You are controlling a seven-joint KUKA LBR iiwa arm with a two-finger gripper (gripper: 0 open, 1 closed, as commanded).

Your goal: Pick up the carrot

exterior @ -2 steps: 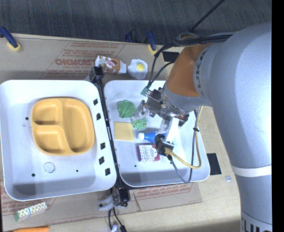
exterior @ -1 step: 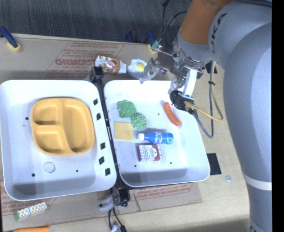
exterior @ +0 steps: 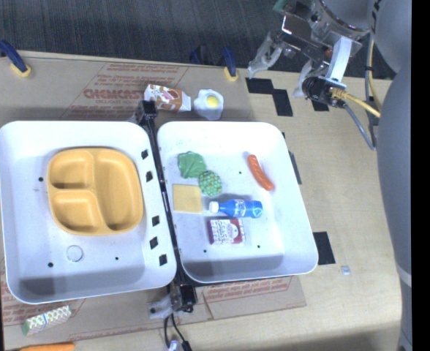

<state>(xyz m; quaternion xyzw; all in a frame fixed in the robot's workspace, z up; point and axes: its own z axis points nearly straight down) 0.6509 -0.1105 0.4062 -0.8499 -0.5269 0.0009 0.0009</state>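
Observation:
An orange-red carrot (exterior: pixel 259 172) lies slantwise on the floor of the right bin (exterior: pixel 295 218), near its far right side. Nothing touches it. My gripper (exterior: pixel 284 72) hangs well beyond the bin's far right corner, above the bench and high over the carrot. Its two fingers (exterior: pixel 260 59) are spread apart, so it is open with nothing between them.
The right bin also holds a green leafy piece (exterior: pixel 191 164), a green bumpy ball (exterior: pixel 210 182), a yellow cheese slice (exterior: pixel 186 197), a blue bottle (exterior: pixel 236 208) and a red packet (exterior: pixel 226 231). A yellow compartment tray (exterior: pixel 96 189) sits in the left bin. A carton (exterior: pixel 164 97) and an egg (exterior: pixel 209 102) lie behind the bins.

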